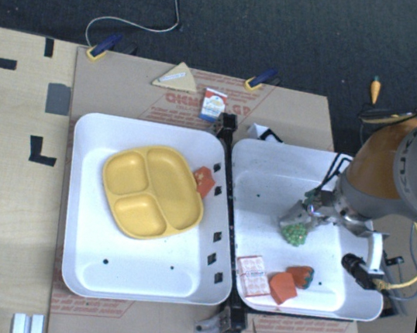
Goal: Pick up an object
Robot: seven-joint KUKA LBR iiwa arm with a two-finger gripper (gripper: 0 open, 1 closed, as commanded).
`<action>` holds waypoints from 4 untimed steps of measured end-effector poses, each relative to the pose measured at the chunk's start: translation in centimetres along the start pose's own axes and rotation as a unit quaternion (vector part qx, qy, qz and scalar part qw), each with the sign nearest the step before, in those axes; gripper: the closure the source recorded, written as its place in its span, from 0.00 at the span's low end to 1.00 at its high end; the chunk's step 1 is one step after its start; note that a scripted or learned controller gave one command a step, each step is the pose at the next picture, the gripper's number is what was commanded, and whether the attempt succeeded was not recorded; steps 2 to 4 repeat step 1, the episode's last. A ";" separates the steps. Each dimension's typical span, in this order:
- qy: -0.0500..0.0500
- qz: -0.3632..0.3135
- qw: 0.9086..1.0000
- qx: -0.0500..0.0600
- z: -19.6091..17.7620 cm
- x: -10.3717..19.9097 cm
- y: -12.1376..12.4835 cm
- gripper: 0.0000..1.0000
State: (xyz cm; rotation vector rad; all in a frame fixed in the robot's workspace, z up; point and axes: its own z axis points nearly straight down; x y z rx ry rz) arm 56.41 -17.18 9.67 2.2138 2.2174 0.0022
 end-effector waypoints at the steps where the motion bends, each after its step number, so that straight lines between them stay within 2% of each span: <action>1: 0.003 -0.001 1.000 0.003 -8.9 9.3 0.6 1.00; 4: 0.003 -0.001 1.000 0.003 -8.9 9.3 0.6 1.00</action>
